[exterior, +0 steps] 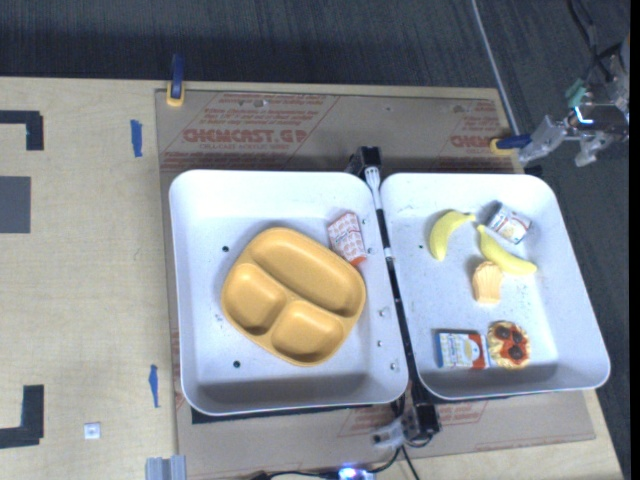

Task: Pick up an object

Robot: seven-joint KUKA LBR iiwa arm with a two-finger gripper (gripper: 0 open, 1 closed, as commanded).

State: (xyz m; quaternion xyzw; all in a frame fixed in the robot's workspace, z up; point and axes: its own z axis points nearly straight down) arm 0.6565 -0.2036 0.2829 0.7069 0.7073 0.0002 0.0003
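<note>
Two shallow white bins sat side by side on the bench, the left bin (pixel 190 268) and the right bin (pixel 570 298), their inner rims meeting along a dark seam. In the right bin lay the loose items. A yellow banana (pixel 446 232) curved near the upper left, its long axis running from upper right down to lower left. A second banana (pixel 505 252) lay just right of it, slanting from upper left to lower right, its upper end touching a small white packet (pixel 508 225) near the back wall. A pale orange wedge (pixel 486 283) rested just below that banana, close to the bin's middle. Toward the front wall a small carton (pixel 459 348) with a blue and orange label lay flat, long axis across the bin, and beside it on the right a round pizza piece (pixel 509 343) with dark toppings. The middle of the right bin's floor and its right side were bare, leaving room around the wedge. In the left bin a large yellow divided tray (pixel 292 293) filled the centre, tilted so its long axis ran diagonally, with a small red and white packet (pixel 346 236) at its upper right corner, near the seam. The gripper (pixel 590 128) hung beyond the right bin's back right corner, well apart from every item; whether it was spread or closed could not be told.
</note>
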